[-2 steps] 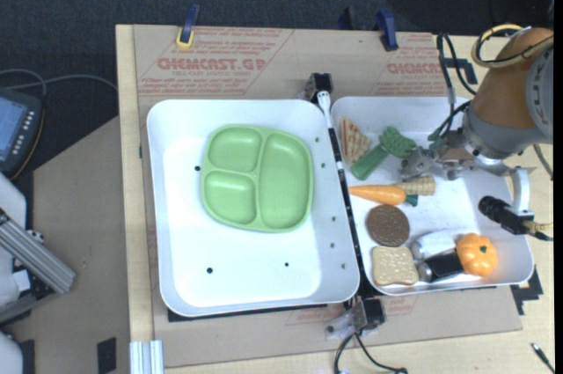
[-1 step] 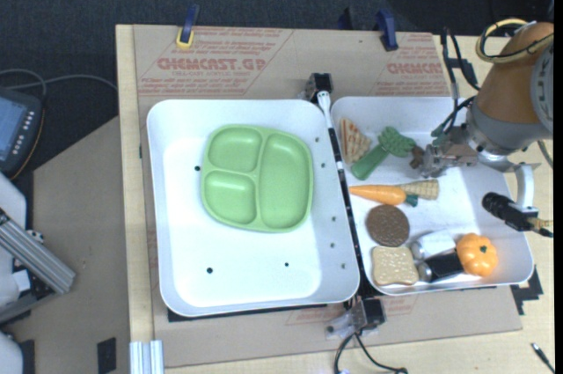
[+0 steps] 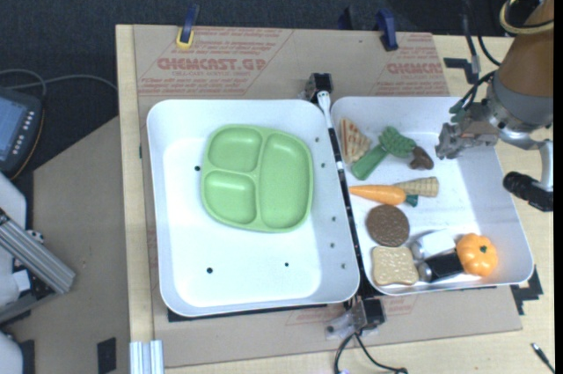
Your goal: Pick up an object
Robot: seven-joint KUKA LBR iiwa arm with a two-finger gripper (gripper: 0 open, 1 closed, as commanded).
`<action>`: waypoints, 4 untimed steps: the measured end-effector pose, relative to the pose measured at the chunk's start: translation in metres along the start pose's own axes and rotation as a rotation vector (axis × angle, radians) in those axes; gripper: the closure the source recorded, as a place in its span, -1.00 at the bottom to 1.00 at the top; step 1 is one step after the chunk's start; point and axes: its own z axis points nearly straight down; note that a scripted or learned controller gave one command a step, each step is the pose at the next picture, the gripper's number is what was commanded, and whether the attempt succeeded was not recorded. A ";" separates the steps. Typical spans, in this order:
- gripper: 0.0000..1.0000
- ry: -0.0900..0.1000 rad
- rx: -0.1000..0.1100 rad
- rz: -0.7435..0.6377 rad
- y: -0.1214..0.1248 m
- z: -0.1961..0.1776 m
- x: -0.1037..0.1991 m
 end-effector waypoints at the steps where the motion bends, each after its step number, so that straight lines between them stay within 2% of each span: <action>1: 1.00 0.000 -0.001 -0.001 0.009 -0.062 0.001; 2: 1.00 0.002 0.004 0.000 0.009 -0.065 0.001; 3: 1.00 0.006 0.011 -0.004 0.005 -0.055 0.054; 4: 1.00 0.006 0.010 -0.005 -0.009 -0.069 0.106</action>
